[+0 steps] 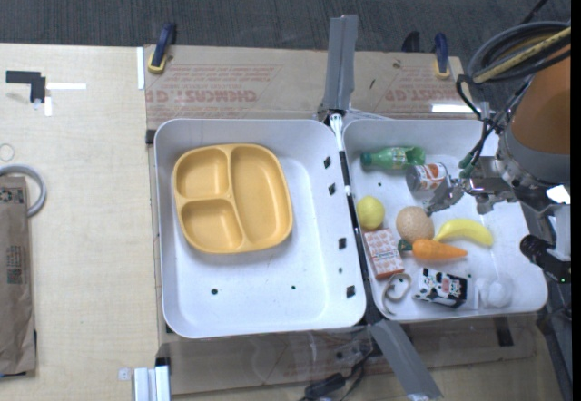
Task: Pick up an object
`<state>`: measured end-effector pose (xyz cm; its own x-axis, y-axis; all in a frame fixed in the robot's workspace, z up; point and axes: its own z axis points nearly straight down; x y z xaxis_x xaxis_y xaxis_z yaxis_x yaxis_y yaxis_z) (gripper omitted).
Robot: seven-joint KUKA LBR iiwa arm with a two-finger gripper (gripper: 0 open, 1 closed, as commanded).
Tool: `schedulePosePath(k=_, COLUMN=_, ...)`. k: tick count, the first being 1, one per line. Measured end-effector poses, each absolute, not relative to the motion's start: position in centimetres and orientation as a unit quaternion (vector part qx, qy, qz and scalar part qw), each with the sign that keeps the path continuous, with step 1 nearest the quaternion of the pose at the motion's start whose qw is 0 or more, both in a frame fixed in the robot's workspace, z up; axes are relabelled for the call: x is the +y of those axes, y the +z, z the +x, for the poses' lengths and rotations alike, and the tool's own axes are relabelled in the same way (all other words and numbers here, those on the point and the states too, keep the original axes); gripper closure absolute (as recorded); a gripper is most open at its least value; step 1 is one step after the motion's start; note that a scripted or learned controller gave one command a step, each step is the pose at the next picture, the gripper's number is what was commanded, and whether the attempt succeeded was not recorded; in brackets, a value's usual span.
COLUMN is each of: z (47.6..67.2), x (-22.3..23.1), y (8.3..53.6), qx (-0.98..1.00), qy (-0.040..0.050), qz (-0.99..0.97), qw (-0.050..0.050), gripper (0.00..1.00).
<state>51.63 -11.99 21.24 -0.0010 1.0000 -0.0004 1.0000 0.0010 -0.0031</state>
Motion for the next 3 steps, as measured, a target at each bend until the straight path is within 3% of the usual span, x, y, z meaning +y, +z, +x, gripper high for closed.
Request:
schedulePosePath(k=1, z=47.9, x=-11.4, y=9.5, qx=-0.689, qy=-0.0008, qz=-0.725, qw=-0.003, gripper=0.0)
schedulePosePath(k=2, z=58.3, x=-11.5, y=9.2, qx=-0.716, qy=0.0007, qz=-0.698, qw=0.0, gripper=0.0)
schedulePosePath(k=3, z=58.3, x=-11.5, y=9.1, qx=-0.716, qy=0.0007, qz=-0.698, qw=0.0, gripper=0.0)
